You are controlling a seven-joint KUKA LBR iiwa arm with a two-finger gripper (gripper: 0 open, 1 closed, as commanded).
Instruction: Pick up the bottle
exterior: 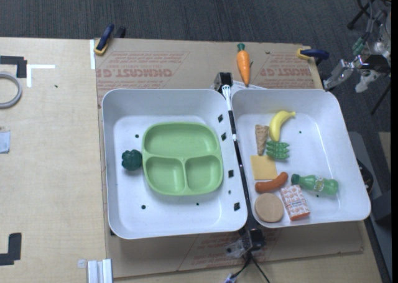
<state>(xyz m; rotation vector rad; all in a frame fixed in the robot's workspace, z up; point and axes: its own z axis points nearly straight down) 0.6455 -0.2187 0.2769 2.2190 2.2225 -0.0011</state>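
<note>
Here the jaws sit at the tip of the arm, outside the bins, well apart from the bottle and far behind it, past the back right corner of the right bin. They look small and blurred, so I cannot tell if they are spread or pressed together, and nothing is seen between them. The bottle is green and lies on its side on the floor of the right bin, close to the right wall, with its cap pointing left. Just beside the bottle, to its front left, is a red snack box. To the left of the bottle lies a sausage, and further to the front left a round brown bun. Behind the bottle and to the left are a cheese slice, green pea pods and a banana. Far to the left of the bottle, in the left bin, are a green divided plate and a broccoli.
</note>
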